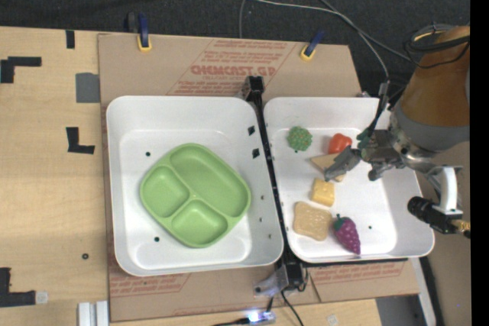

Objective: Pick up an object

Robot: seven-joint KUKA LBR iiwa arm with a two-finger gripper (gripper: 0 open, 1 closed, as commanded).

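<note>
The right bin holds several toy foods: a green broccoli, a red pepper, a tan wedge, a yellow cheese block, a slice of toast and purple grapes. My gripper hangs over the upper right part of this bin, just right of the red pepper and the tan wedge. Its fingers stand open, the left one close to the wedge, and nothing shows between them.
A green three-compartment plate lies in the left bin. A black divider runs between the bins. Cables cross the dark floor at the back, and two clamps hold the cardboard's far edge.
</note>
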